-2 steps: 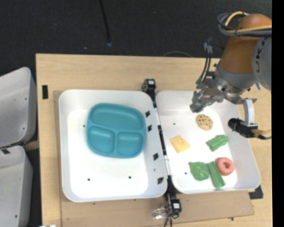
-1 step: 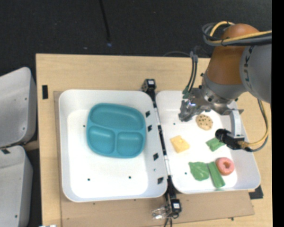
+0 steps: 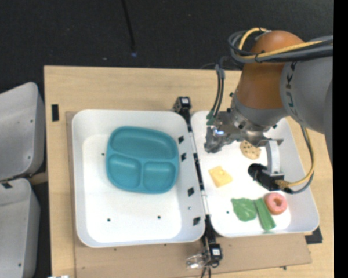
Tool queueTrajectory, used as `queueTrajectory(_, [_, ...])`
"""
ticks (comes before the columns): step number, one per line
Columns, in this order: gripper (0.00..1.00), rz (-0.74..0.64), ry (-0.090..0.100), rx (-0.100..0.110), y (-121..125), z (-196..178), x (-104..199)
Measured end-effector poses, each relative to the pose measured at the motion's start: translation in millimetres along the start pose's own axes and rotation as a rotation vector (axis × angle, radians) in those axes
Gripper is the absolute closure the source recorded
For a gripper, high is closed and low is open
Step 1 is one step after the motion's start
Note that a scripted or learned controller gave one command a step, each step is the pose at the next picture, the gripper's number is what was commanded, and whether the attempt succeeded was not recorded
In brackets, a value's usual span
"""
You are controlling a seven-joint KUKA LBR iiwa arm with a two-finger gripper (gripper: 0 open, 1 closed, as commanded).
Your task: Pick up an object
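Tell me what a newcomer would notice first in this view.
The teal divided plate lies alone in the left bin. The grey arm with its orange band reaches over the right bin, its gripper low near the bin's upper left. Below it lie a yellow cheese wedge, a cookie, a pink donut and green pieces.

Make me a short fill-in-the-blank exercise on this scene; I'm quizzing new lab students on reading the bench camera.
1. The teal divided plate lies in the ____ bin of the view.
2. The yellow cheese wedge lies in the ____ bin.
3. The pink donut rests against a ____ vegetable piece.
4. The plate has ____ compartments.

Missing words: left; right; green; three
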State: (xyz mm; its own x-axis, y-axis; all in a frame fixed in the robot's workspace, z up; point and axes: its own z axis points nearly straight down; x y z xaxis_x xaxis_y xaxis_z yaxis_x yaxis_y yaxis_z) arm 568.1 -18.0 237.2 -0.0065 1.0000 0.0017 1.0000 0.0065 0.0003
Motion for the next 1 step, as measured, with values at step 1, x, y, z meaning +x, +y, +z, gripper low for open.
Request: queueTrajectory(1, [1.0, -0.001, 0.001, 0.001, -16.4, -9.9, 52.0])
